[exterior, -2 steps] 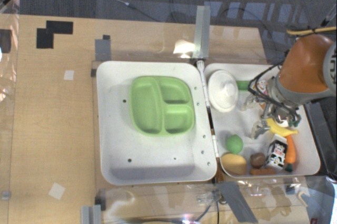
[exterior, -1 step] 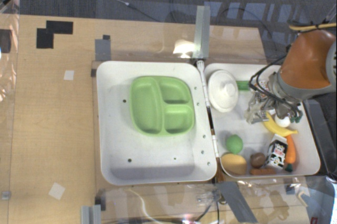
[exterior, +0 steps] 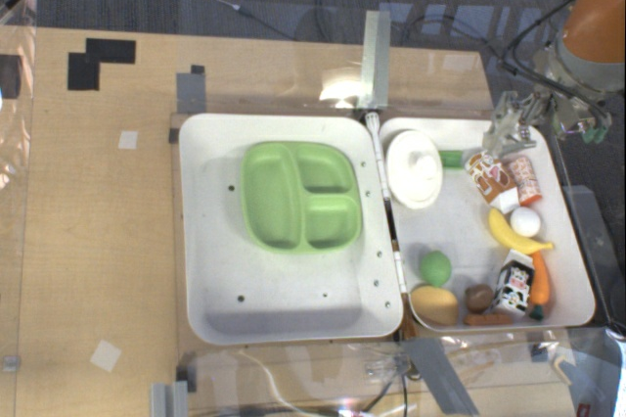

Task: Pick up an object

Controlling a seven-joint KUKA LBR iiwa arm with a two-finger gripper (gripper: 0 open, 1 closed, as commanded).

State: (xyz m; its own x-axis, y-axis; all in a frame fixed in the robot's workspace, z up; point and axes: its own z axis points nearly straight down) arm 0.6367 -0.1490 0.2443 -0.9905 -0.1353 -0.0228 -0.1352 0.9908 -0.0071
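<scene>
The right bin (exterior: pixel 577 293) holds several small items: a white round lid (exterior: pixel 415 167), a green stick (exterior: pixel 450 159), two red-and-white packets (exterior: pixel 492 178), a banana (exterior: pixel 513 236), a white egg (exterior: pixel 526 222), a green ball (exterior: pixel 436 267), a yellow-brown potato (exterior: pixel 436 304), a milk carton (exterior: pixel 514 286), a carrot (exterior: pixel 541 280). My gripper (exterior: pixel 509 133) hangs over the bin's far right corner, just above the packets. Nothing shows between its fingers.
The left bin (exterior: pixel 210 239) carries a green divided plate (exterior: pixel 299 196). A metal post (exterior: pixel 376 53) rises between the bins at the back. Cables loop on the floor behind. The arm's orange band (exterior: pixel 597 14) is at the upper right.
</scene>
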